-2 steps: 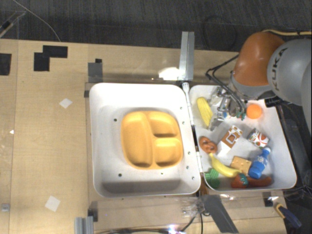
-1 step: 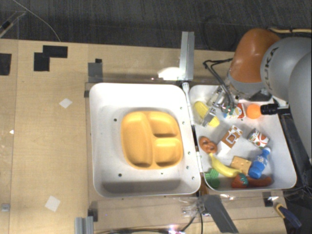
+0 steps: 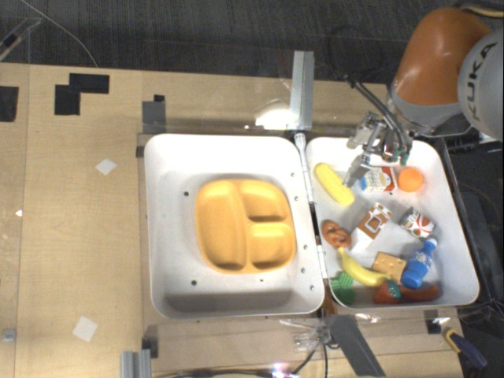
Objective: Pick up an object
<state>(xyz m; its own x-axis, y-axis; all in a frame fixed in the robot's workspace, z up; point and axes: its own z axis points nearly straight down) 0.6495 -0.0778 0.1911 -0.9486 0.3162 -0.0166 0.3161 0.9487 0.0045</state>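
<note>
Left bin (image 3: 157, 211): a shallow white bin holding one yellow divided tray (image 3: 242, 225). The tray has one long compartment on its left and two smaller ones on its right, and lies near the bin's middle.
Right bin (image 3: 461, 235): a shallow white bin crowded with small things, all apart from the tray.
Right bin, upper part: a yellow corn cob (image 3: 333, 183) near the left wall, a small white carton (image 3: 378, 179) with red and blue print, and an orange ball (image 3: 410, 180) just right of the carton.
Right bin, middle: a brown pretzel (image 3: 335, 232) by the left wall, a brown-and-white box (image 3: 375, 220), and a small can (image 3: 416, 224) with red and white print.
Right bin, lower part: a banana (image 3: 360, 270), a tan block (image 3: 389, 264), a blue bottle (image 3: 419, 264), a green item (image 3: 343, 283) and a red item (image 3: 387, 293) along the near wall.
Gripper (image 3: 376, 150): hanging over the right bin's upper part, just above the white carton; whether its fingers are apart or together cannot be told, and nothing is seen between them.
Corn cob axis: long axis slanting from upper left to lower right.
Banana axis: curved, running from upper left to lower right.
Blue bottle axis: tilted, cap toward upper right.
Writing: the letters "KU" show on the arm (image 3: 472, 61) at the right edge; print on the carton, box and can is too small to read.
Surface (image 3: 71, 235): light wood with black patches at upper left.
</note>
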